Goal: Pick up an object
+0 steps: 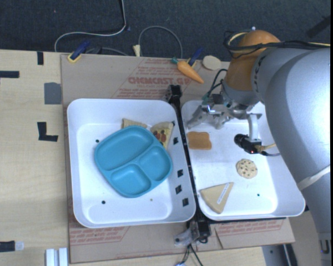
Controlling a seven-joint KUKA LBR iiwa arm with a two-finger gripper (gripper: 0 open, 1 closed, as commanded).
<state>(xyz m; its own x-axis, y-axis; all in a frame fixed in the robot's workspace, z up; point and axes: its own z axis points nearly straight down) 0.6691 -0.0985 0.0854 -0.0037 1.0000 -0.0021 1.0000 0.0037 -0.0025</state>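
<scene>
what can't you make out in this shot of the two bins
- Gripper, camera view: its fingertips blur against the right bin, so open or shut is unclear.
- Two flat food pieces, camera view: the blue divided plate covers most of them.
- Arm, camera view: cut off by the right edge.

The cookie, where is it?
The cookie lies in the right bin, between the brown bread piece and the cheese wedge.

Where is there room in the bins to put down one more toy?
Left bin: bare floor along the front edge, below the blue plate. Right bin: a bare patch between cookie and cheese wedge. It is crowded near the gripper and bread piece.
</scene>
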